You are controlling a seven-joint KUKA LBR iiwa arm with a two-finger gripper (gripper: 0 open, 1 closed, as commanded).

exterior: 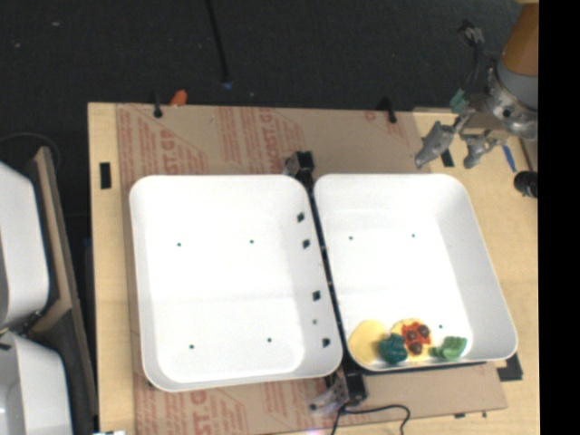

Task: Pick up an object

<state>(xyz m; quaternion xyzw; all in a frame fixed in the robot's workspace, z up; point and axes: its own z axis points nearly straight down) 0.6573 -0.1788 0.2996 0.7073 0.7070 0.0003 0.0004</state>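
Sweeping across the bench from the left, the left-hand shallow white plastic bin (154, 243) comes first, then the right-hand shallow white plastic bin (471, 234) clipped against it along the middle. All the objects sit bunched in the near corner of the right bin: a pale yellow round disc-like piece (365, 339), a dark teal lumpy toy (392, 350) touching it, a red and orange rounded toy (415, 333) just behind that, and a small green crumpled piece (450, 346) nearest the bin's right wall. Farther right and well up from them, the grey two-finger gripper (455, 150) hangs above the far edge of the right bin, its two fingers spread apart with nothing between them.

By my reading the task is at its start, with no object approached. The next move calls for carrying the gripper toward the near corner, over the cluster, choosing one piece that stands clear enough of its neighbours and the wall, then descending with the fingers astride it.
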